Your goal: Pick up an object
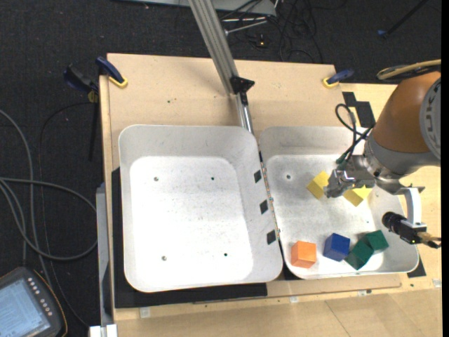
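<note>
My gripper [342, 185] hangs low over the right bin [295, 161], at its upper right part. A yellow block [318, 184] lies just to the gripper's left, touching or nearly touching it. A second yellow piece [356, 196] sits just to the gripper's right, partly hidden by the wrist. Along the bin's front edge lie an orange block [304, 253], a blue block [337, 246] and two green blocks [360, 255] [377, 240] pressed together.
The left bin [140, 146] sits beside the right one, with small black clips along their shared rim. A slanted metal pole [214, 37] runs down from the top to the bins' junction. The arm's grey and orange body [410, 128] covers the right bin's far right corner.
</note>
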### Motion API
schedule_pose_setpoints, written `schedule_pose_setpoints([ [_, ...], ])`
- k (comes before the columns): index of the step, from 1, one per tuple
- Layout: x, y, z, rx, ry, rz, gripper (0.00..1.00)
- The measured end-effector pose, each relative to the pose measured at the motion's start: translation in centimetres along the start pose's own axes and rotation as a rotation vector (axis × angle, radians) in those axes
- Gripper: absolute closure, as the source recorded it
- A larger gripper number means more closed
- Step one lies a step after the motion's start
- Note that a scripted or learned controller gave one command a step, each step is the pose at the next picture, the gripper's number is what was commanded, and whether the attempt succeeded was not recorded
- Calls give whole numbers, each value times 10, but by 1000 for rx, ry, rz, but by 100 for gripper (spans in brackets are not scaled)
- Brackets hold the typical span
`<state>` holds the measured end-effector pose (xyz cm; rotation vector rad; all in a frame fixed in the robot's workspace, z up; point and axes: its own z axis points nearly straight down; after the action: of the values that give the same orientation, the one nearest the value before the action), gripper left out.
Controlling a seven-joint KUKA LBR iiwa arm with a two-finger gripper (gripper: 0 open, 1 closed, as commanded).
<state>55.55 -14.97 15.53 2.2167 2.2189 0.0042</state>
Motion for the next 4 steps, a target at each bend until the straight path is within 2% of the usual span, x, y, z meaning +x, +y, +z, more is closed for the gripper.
schedule_pose_setpoints([
  [2, -1, 7, -114, -2, -1, -3, 100],
  [4, 116, 44, -99, 6, 3, -8, 100],
])
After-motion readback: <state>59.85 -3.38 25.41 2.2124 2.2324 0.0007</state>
